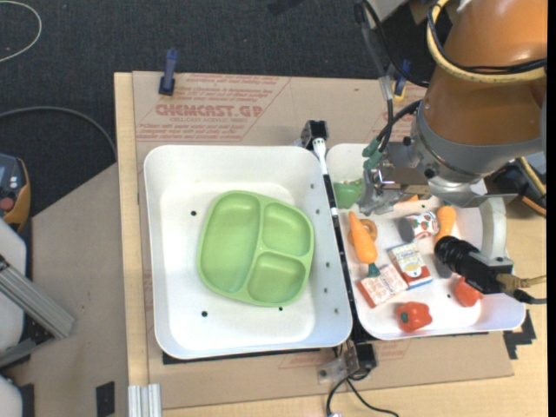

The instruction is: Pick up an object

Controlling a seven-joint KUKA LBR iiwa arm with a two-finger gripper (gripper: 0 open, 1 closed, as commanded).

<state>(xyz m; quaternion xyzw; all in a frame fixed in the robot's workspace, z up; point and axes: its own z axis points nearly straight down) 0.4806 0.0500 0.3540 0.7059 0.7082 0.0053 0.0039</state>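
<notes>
My gripper point(379, 196) hangs low over the far left part of the right bin point(493, 318), under the grey and orange wrist. Just left of it lies a green toy point(346, 193), and an orange carrot point(362, 239) lies in front of it. A pale pink piece point(408, 205) shows at the gripper's right side; whether it is held is unclear. Further right are a small can point(423, 225) and an orange toy point(446, 219). Nearer the front lie two small cartons point(382, 286) point(412, 264) and a red pepper point(414, 316).
The left bin point(169, 250) holds a green divided plate point(256, 248). A black-edged divider point(330, 207) separates the two bins. A small red toy point(467, 294) lies at the right bin's front right. The arm hides the right bin's far half.
</notes>
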